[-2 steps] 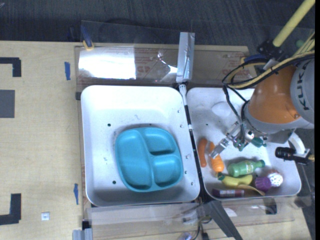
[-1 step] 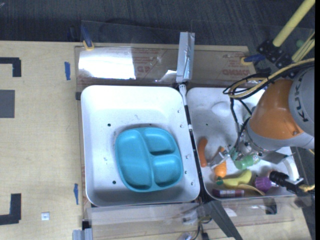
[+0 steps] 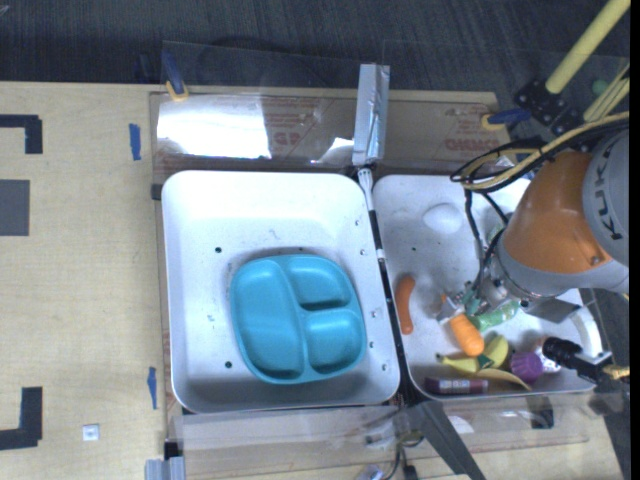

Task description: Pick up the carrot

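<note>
At the left we see the left white bin [image 3: 190,268], and in it lies a blue divided plate [image 3: 297,315], which has no part in this task. We move to the right white bin [image 3: 420,203]. Near its left wall lies a slim orange sausage-like toy [image 3: 404,304], well apart from the gripper. Further right lies the carrot [image 3: 465,334], short and orange with a green top, close to the front of the bin. Just below it are a yellow banana [image 3: 480,363] and a purple toy [image 3: 527,366].

The gripper [image 3: 478,303] hangs just above the carrot's green end, under the grey arm [image 3: 560,228] with its orange band. We cannot tell how the hand stands, it is too hidden.

We judge that the step in hand is the approach. The next move calls for a descent centred on the carrot's body, without catching the banana beside it.
</note>
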`<state>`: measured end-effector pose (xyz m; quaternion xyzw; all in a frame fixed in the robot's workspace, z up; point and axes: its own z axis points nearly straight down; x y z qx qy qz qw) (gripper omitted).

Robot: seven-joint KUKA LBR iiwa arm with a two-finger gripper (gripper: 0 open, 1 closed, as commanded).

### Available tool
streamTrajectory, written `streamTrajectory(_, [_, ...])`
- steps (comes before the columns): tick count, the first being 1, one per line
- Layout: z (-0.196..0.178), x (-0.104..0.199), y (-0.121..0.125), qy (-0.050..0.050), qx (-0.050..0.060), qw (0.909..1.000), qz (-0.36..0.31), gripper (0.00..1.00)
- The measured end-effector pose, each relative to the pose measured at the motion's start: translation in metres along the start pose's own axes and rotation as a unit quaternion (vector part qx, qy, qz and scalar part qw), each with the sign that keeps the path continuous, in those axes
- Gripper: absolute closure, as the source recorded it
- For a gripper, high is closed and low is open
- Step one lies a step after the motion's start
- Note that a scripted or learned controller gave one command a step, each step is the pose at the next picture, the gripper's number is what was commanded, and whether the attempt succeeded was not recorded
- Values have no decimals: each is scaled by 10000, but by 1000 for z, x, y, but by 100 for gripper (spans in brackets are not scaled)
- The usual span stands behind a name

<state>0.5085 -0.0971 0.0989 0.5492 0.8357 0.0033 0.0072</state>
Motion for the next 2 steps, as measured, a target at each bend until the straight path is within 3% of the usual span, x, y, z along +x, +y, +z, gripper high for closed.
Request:
streamTrajectory(1, [-110, 41, 69, 31, 26, 9978, 656, 100])
streamTrajectory(2, [-118, 40, 69, 21, 32, 9978, 655, 100])
